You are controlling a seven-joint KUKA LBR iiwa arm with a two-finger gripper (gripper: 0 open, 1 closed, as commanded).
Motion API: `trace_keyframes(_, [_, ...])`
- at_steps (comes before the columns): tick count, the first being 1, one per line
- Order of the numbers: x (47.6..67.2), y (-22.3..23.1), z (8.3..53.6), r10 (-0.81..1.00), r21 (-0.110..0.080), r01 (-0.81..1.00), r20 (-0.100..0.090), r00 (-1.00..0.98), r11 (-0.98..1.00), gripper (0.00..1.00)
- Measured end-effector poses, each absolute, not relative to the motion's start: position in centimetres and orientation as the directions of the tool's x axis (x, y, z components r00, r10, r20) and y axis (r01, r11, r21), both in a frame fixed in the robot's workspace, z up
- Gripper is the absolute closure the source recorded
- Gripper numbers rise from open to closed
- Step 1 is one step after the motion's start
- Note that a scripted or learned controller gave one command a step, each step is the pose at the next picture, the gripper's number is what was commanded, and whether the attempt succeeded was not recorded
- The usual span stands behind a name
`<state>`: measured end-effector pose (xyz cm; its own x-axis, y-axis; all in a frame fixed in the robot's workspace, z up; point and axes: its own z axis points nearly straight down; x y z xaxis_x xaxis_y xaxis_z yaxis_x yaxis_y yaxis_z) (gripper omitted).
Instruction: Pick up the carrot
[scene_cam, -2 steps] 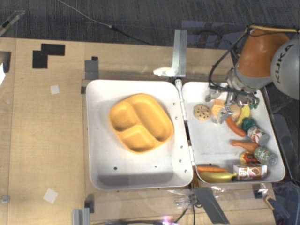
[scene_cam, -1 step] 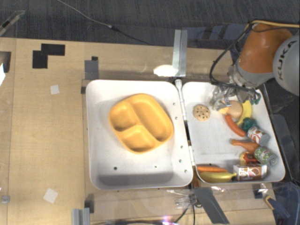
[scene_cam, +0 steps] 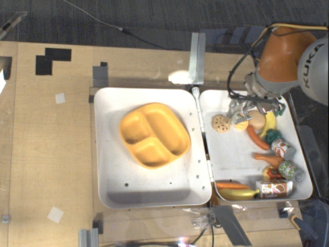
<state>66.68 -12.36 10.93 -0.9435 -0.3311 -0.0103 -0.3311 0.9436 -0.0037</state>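
Observation:
The carrot (scene_cam: 232,186) is a thin orange piece lying flat along the front edge of the right bin (scene_cam: 226,148), just above a yellow banana (scene_cam: 239,193). My gripper (scene_cam: 240,110) hangs low over the back of the same bin. It sits between a brown cookie (scene_cam: 221,123) and a beige round piece (scene_cam: 256,120), well behind the carrot. The orange-banded wrist (scene_cam: 280,55) rises above it at the upper right.
Along the right side of the right bin lie a red-orange sausage shape (scene_cam: 257,138), a green piece (scene_cam: 273,136), cans (scene_cam: 283,149), a drumstick (scene_cam: 268,159) and a labelled can (scene_cam: 276,189). The left bin (scene_cam: 108,179) holds a yellow divided tray (scene_cam: 154,134).

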Motion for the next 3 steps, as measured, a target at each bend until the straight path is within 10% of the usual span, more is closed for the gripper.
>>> trace_keyframes(2, [67.6, -9.7, 10.0, -0.972, -0.026, -0.972, -0.004, -0.234, 0.234, 1.00])
trace_keyframes(3, [67.1, -11.2, 34.0, -0.994, -0.022, -0.994, -0.002, -0.107, 0.107, 1.00])
